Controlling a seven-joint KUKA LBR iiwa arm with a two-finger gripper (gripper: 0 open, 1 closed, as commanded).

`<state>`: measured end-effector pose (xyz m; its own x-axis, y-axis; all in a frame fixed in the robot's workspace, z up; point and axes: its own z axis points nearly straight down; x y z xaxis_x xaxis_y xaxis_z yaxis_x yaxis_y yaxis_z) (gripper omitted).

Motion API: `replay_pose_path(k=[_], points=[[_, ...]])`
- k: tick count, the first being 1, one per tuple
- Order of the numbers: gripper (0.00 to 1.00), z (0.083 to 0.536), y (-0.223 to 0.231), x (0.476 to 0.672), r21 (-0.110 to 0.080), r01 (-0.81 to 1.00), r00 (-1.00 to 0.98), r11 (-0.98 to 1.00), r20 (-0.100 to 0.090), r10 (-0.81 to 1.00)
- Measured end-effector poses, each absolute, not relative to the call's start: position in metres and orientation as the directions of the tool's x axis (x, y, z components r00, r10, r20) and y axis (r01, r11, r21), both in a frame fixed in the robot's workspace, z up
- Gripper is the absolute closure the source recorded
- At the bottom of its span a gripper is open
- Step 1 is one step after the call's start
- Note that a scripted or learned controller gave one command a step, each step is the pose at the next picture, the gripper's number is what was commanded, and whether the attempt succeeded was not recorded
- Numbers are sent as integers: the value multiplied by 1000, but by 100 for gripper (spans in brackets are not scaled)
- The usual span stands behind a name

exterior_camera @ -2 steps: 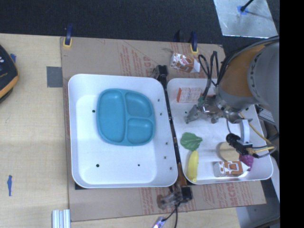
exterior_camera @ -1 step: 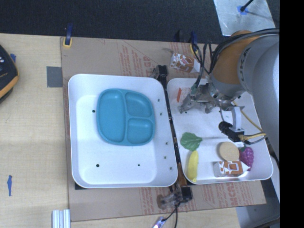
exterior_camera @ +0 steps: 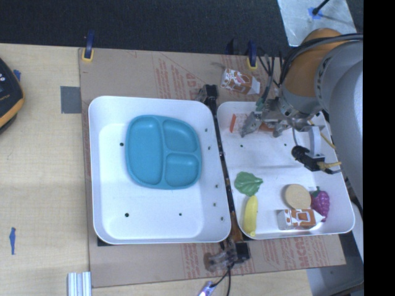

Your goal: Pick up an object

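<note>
Now the gripper (exterior_camera: 262, 123) is low at the right bin's (exterior_camera: 271, 156) far end beside an orange-red item (exterior_camera: 233, 123); grip state unreadable, nothing visibly lifted, pick pending.

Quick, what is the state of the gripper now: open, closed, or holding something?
Gripper: cannot be told; it is low at the far end of the right bin.

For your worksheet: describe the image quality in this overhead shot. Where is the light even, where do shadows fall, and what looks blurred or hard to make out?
In the camera view, lighting is soft and even across the left bin, whose blue plate reads crisply; faint shading lies along the bin walls; the arm looms large and soft-edged at the right; the gripper is a small murky cluster, too indistinct to read; the banana looks slightly soft.
</note>
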<state>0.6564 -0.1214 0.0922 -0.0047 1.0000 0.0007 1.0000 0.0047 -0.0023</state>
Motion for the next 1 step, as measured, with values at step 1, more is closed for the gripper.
replay_pose_path(k=[1], points=[[0,141,-175,656,-1,1000,-2,2,0,1000]])
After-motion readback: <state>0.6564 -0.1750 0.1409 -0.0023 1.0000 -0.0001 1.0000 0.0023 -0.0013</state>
